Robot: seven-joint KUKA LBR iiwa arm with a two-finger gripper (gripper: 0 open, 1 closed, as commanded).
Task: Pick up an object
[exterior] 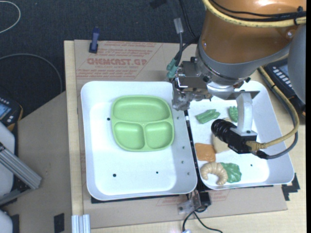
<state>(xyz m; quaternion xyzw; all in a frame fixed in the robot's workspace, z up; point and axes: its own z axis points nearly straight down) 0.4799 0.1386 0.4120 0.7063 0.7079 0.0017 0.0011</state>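
The right bin (272, 130) holds several toy foods. A green bean pod (207, 115) lies near its left wall, with a green leafy piece (233, 113) to its right. Toward the front lie an orange slab (205, 153), a tan croissant (215, 173) and a green lettuce piece (233, 172). A cream-coloured piece (221, 143) is partly hidden under a black cylinder (229, 133) fixed to the arm. My gripper (181, 101) hangs low over the back of the divide between the two bins, just left of the bean pod. I see nothing held in it.
A green three-compartment plate (143, 123) lies in the left bin (97, 169). The arm's big grey and orange body (248, 28) covers the back of the right bin. Cables run along the right side. A blue clip (94, 40) sits on the cardboard behind the bins.
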